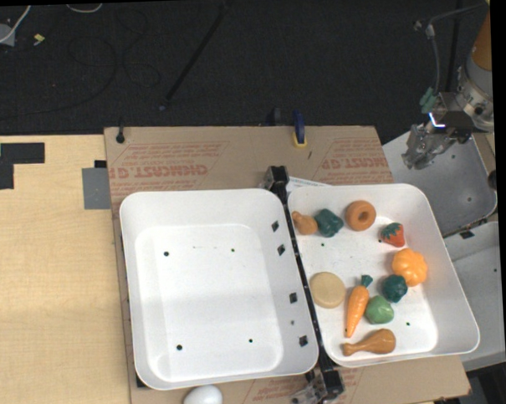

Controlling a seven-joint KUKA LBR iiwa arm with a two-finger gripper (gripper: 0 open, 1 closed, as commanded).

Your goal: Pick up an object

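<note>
The right white bin (455, 314) holds several toy foods. Among them are an orange doughnut (360, 215), a teal pepper (328, 222), a red strawberry (393, 233), an orange pumpkin (409, 266), a carrot (356, 308), a beige disc (327, 289) and a tan gourd (370, 343). My gripper (424, 144) hangs at the upper right, beyond the far right corner of that bin and well apart from every item. Nothing is seen in it.
The left white bin (144, 285) sits beside the right one on a cardboard sheet (192, 158). A white egg (202, 399) lies on the cardboard in front of the left bin. A black clip (277, 177) joins the bins at the back.
</note>
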